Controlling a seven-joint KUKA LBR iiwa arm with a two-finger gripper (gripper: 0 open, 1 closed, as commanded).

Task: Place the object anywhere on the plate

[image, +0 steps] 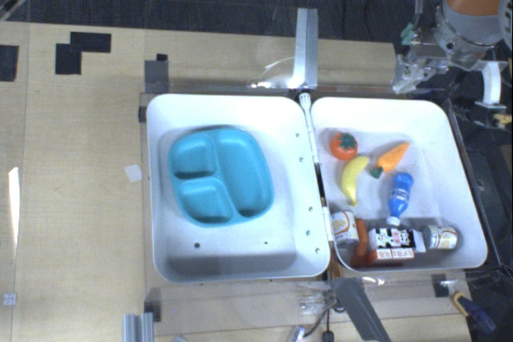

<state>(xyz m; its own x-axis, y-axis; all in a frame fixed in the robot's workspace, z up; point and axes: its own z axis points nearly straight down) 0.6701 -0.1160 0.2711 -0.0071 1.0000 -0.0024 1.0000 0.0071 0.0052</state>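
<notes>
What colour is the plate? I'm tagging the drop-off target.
Light blue, with three compartments, seen in the camera view: plate.

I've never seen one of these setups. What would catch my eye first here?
Probably the bright blue plate with three compartments, alone in the left bin. Next, the jumble of toy food in the right bin: a tomato, a yellow banana, a carrot, a blue bottle and a few cans and packets along its near edge. The gripper hangs above that bin's far right corner.
</notes>
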